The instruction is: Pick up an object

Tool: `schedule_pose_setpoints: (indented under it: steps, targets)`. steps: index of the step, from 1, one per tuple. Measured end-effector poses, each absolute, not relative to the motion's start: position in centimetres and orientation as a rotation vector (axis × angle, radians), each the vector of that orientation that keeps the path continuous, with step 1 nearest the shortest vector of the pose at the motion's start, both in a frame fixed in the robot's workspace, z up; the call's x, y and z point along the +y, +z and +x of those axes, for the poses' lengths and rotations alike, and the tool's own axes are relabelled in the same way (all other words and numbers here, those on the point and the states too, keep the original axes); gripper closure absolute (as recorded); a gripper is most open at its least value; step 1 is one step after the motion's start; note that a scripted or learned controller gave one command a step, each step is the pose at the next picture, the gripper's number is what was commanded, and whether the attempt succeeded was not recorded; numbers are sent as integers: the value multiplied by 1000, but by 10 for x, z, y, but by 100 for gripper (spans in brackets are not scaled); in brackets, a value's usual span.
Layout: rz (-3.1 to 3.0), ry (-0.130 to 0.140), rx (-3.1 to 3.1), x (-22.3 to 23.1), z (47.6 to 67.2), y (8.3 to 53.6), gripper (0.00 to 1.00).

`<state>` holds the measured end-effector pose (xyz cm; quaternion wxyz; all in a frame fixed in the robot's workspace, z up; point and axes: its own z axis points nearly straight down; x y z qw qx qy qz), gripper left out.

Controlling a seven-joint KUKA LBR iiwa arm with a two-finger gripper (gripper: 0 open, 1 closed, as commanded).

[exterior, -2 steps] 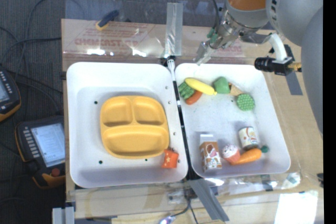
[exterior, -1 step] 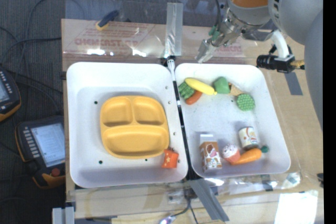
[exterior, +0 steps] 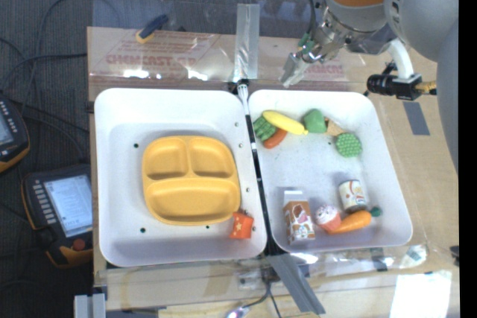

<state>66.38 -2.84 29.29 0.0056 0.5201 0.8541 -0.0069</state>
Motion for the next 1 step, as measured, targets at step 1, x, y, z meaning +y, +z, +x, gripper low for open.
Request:
schedule_pose_setpoints:
  steps: [1]
  targets:
    - [1494,-4,2760,-78,669,308,100]
